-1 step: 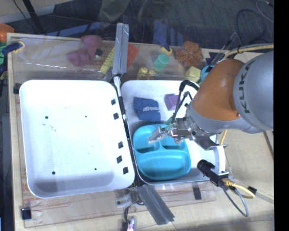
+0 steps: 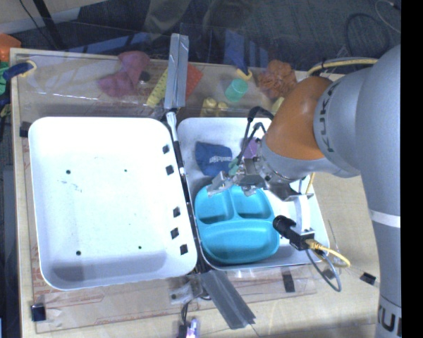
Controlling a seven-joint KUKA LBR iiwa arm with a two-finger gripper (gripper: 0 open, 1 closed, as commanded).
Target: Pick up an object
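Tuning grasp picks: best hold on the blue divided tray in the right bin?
Probably the blue divided tray's raised front rim, pinched from straight above. It lies flat and looks too wide to span; the gripper already crowds its far edge, beside the dark blue object.

Tray (image 2: 236,234) below gripper (image 2: 234,178) was bright turquoise; cloth (image 2: 211,156) just beyond it dark blue w/ white print; bins (image 2: 99,196) white; arm (image 2: 359,104) grey w/ orange band.

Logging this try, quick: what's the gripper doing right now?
Gripper: low over the far rim of the blue tray in the right bin; open or closed cannot be told.
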